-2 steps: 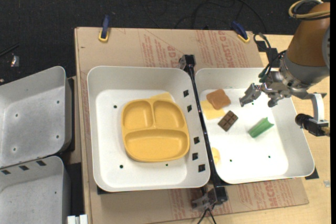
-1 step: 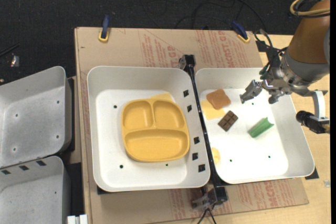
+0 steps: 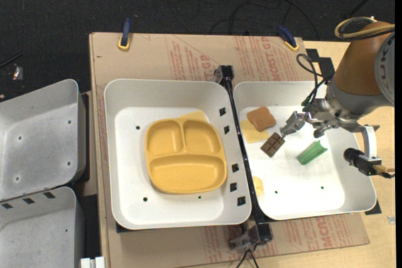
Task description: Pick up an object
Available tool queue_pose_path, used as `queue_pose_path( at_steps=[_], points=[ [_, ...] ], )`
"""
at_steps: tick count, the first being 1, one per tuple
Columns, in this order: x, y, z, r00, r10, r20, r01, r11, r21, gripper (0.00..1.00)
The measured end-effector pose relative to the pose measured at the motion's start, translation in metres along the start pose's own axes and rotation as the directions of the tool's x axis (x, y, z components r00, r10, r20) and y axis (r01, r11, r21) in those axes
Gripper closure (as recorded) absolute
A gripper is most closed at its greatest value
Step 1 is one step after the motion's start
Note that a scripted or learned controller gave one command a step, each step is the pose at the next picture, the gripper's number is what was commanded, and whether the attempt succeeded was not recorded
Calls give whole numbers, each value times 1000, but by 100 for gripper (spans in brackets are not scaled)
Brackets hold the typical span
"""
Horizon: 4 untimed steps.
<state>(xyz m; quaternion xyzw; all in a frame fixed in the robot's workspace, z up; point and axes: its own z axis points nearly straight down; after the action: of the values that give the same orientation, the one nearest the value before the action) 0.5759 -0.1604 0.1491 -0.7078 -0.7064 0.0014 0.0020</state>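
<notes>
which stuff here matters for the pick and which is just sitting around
For the job: tool over the right bin; loose pieces in that bin: brown block, dark brown piece, green block.

Just lying about: yellow divided tray in the left bin; blue clamps on the board's far edge.
</notes>
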Motion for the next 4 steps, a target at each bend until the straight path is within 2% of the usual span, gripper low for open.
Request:
queue_pose_path(
  at_steps=[1, 2, 4],
  points=[
    [0, 0, 53, 1000, 0, 1, 0, 1000, -3, 0],
    [1, 2, 39, 1000, 0, 1, 0, 1000, -8, 100],
    [4, -7, -52, 1000, -2, 2, 2, 1000, -9, 100]
  ],
)
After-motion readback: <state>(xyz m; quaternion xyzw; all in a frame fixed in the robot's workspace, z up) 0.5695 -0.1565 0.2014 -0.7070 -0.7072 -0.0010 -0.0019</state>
